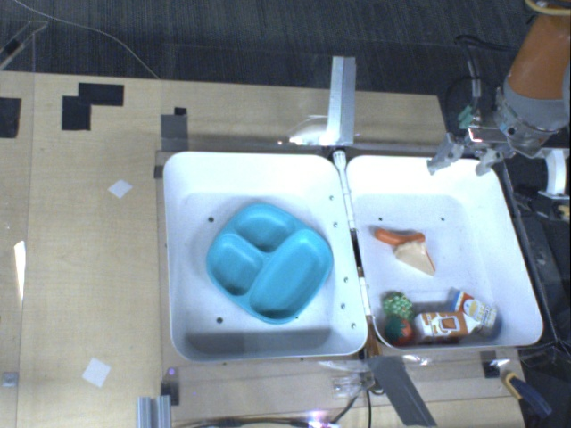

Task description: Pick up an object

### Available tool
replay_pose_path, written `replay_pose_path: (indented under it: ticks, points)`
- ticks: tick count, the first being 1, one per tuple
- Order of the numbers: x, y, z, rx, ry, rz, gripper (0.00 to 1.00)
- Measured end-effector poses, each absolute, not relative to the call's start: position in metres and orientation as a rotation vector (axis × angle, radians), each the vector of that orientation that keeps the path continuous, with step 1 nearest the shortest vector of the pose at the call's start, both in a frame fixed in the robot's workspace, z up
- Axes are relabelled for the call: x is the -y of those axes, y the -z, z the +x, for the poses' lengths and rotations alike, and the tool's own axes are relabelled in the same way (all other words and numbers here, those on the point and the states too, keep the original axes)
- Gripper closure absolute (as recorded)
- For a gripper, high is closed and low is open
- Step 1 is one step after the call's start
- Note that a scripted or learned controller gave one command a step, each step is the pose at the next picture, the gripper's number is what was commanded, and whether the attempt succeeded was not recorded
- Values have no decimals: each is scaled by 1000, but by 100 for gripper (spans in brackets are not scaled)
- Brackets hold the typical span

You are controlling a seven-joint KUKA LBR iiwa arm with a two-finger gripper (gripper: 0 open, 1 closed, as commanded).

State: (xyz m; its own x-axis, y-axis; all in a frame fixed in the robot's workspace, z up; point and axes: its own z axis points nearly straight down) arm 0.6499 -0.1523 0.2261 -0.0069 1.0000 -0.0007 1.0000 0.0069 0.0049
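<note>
We sit at the right bin's (513,239) far corner, fingers (443,160) spread and empty; sausage (398,236) lies down-left, long axis left-right.

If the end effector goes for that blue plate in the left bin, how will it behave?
The plate looks like rigid moulded plastic with three compartments, so it probably stays stiff and light. Its glossy, rounded rim may slip from a pinch. It lies flat and wide in the left bin, so a push would likely slide it, not tip it.
</note>
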Motion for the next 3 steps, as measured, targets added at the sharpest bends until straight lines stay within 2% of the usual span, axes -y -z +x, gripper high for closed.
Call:
replay_pose_path:
  ticks: [1, 2, 3]
  points:
    - [104, -96, 590, -2215, -7, 2221, 0]
    - [107, -89, 587, -2567, -7, 1796, 0]
    - [107, -102, 591, -2560, -14, 1788, 100]
